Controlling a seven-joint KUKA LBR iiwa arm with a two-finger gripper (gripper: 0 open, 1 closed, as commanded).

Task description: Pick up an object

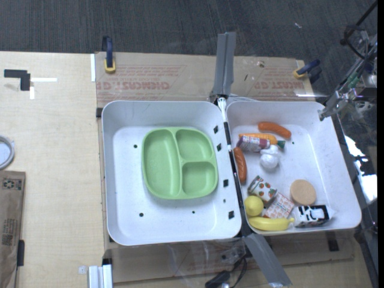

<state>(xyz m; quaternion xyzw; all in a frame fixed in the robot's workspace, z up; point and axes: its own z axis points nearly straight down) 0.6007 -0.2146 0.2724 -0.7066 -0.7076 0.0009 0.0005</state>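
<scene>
The right bin [327, 137] holds several small items. An orange sausage [274, 129] lies near its back, with a red and white packet [257, 141] and a white lump [270, 159] just in front of it. A second sausage [240, 164] lies along the left wall. Toward the front are a strawberry-print carton [262, 189], a yellow lemon [254, 206], a banana [270, 223], a round tan disc [303, 192], a small printed packet [279, 207] and a black and white item [312, 215]. In the left bin [120, 179] rests a green divided plate [179, 162].
A grey upright post [225, 65] stands behind the seam between the bins. Blue and yellow clamps [108, 56] [307, 69] hold a sheet to the bench. A metal frame with cables [351, 83] stands at the right. A tape roll [3, 153] and brown bag [9, 221] lie far left.
</scene>
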